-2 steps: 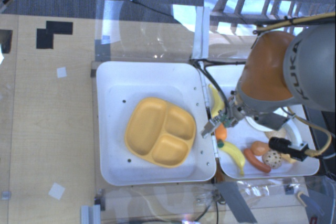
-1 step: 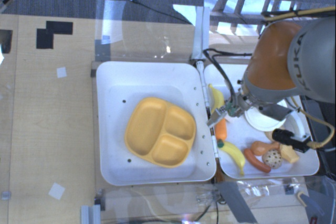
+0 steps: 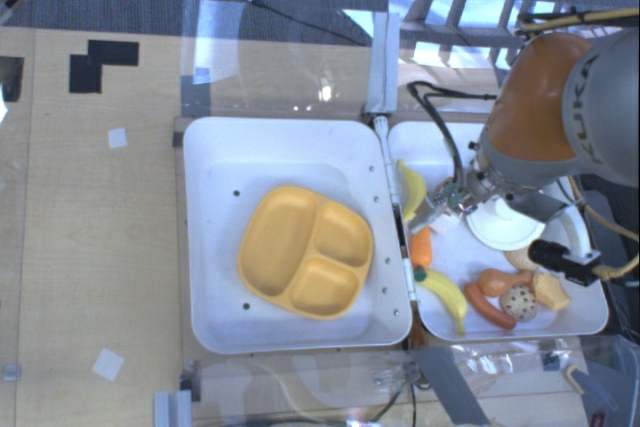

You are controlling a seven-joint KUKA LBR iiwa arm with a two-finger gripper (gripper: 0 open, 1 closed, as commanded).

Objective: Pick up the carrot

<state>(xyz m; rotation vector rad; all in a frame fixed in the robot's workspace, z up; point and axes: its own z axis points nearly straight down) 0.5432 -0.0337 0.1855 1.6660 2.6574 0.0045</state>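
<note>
Lowest in our view, a banana (image 3: 445,293) crowds the carrot (image 3: 422,246) from five o'clock; our hand (image 3: 440,203) hovers at its one o'clock, grip state unclear, so we risk snagging fruit.

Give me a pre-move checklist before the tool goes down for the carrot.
1. Carrot in view in the right bin, by the divider: ok.
2. Tool near the carrot, just above it in the picture: ok.
3. Carrot between the fingers: not ok, not yet.
4. Finger opening: cannot tell.
5. Space around the carrot: not ok, one banana above, another banana below, both close.
</note>
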